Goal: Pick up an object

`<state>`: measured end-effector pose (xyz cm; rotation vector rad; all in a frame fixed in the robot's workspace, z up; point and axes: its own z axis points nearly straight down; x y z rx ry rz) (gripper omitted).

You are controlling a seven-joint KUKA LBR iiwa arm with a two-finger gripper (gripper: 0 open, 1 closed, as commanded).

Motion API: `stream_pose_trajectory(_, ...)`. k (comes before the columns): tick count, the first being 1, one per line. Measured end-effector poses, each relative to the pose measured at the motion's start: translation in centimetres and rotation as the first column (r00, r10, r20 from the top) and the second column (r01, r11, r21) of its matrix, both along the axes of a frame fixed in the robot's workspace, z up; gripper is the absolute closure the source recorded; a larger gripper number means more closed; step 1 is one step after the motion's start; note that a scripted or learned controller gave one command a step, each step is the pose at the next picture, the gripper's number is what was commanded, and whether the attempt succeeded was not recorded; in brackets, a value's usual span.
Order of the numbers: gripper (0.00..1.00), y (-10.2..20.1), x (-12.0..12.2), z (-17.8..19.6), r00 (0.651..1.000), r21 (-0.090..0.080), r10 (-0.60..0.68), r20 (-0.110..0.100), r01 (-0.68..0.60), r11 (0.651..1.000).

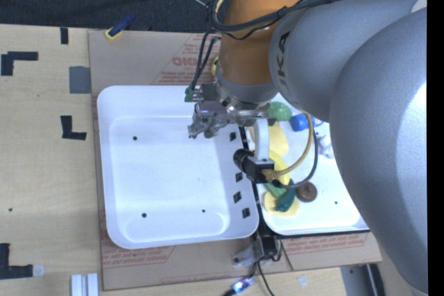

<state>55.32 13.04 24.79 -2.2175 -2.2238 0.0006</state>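
One fixed camera looks down at a slant from above the bench (41, 170), close enough that the left-hand bin (166, 177) and right-hand bin (333, 215) sit mid-frame. The grey arm (361, 80) looms large from the right, nearest the lens

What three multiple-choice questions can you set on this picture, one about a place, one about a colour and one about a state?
1. The gripper is above:
A. the view's left bin
B. the right bin
C. the bare bench

2. The round thing near the right bin's front edge is:
A. white
B. brown
C. red

3. The teal thing:
A. hangs from the gripper
B. lies alone in the left bin
C. touches a yellow thing

Key:
1 A: it hangs over that bin's far right corner.
2 B: its disc looks brown.
3 C: it lies against the yellow thing in the right bin.
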Motion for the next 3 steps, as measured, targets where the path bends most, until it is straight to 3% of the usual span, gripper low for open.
stream_pose_trajectory(1, 1.00, 2.0, -2.3, 19.0, 1.000, 0.006, 0.003, 0.017, -0.003, 1.000)
stream_pose_trajectory(2, 1.00, -1.4, 8.1, 29.3, 1.000, -0.001, -0.004, 0.016, 0.004, 1.000)
stream_pose_trajectory(3, 1.00, 5.9, 9.3, 28.0, 1.000, 0.000, 0.005, 0.000, -0.005, 1.000)
